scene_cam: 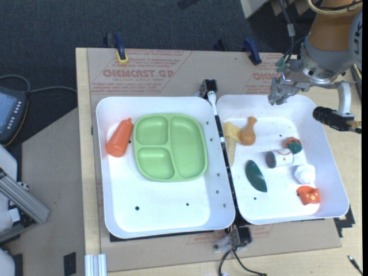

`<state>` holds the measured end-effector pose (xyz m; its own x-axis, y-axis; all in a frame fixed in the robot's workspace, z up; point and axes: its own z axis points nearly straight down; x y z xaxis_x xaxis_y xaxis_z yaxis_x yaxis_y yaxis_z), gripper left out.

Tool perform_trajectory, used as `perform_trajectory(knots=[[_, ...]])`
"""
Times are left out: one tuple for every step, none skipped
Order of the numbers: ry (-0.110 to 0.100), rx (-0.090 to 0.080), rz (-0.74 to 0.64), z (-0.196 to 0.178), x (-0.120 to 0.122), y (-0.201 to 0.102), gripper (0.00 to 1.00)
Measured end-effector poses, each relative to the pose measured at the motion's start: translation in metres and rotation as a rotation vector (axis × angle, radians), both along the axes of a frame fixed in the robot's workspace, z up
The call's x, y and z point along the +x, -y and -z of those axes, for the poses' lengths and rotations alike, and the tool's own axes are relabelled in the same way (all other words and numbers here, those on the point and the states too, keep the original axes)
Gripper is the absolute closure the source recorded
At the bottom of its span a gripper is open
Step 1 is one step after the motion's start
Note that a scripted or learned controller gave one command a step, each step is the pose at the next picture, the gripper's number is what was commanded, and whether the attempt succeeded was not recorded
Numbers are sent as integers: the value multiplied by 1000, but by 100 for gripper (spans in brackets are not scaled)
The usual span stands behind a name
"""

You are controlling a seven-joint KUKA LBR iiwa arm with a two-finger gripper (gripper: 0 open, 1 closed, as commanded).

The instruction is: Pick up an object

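Two shallow white bins sit side by side on the tabletop [86,154], meeting along a black seam, which keeps loose pieces corralled within the arm's reach. The left bin [115,206] carries a green divided plate [171,146] near its middle and an orange bottle [119,137] just beside the plate, toward the bin's left edge.

The right bin [276,209] holds the likely picks, scattered apart so each can be approached singly: a tan duck-like toy [247,132] near the seam, a dark green leaf-shaped piece [256,176], a small white cylinder [278,158], a red-and-green piece [294,145], a white lump [305,172] and an orange piece [309,195] toward the right edge.

The arm [336,22] reaches in from the right, wrist pointing down, with the tool [280,95] above the right bin's far edge, apart from every object. Nothing sits between its fingers; whether they are spread or closed I cannot tell.
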<state>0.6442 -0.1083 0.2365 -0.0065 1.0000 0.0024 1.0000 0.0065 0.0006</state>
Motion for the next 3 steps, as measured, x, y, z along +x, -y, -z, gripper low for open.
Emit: perform_trajectory(knots=[[-3,0,1,11,-5,-60,100],[-3,-1,2,17,-7,-107,100],[-2,0,1,1,-21,-159,100]])
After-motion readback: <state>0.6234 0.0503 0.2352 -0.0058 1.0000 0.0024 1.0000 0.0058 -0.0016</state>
